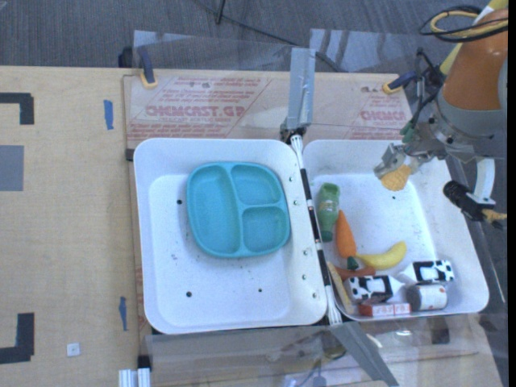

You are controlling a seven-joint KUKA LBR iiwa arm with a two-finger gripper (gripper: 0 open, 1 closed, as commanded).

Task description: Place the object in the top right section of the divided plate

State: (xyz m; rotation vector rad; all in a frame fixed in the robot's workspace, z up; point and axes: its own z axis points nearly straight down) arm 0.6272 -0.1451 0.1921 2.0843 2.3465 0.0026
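**Ana:** Camera view has the end effector point(401, 161) over the far part of the right bin point(451, 285), with a small yellow-orange object point(394, 177) right at its tip; I read the fingers as closed on it, though the tips are small and partly blurred, so how deep the grip goes I cannot say.

**Ben:** So the object is up off the bin floor, well apart from the divided plate point(239, 209); that plate lies in the left bin point(161, 297), turned at a slant.

**Ana:** Yes; a shallow pinch is my first worry; the object could slip out on the way across and land back among the banana point(384, 255), the carrot point(345, 234) and the green bottle point(327, 207).

**Ben:** The crossing itself is another; the two bin rims meet between here and the plate, so a low carry might catch them.

**Ana:** And the slant matters; the top right section point(256, 184) sits beside the large compartment point(210, 212) and the other small one point(264, 228), with only thin ridges between; a release slightly off could drop the object on a ridge and let it roll into the wrong one.

**Ben:** Or tip the light plate, if the arm presses down on its edge.
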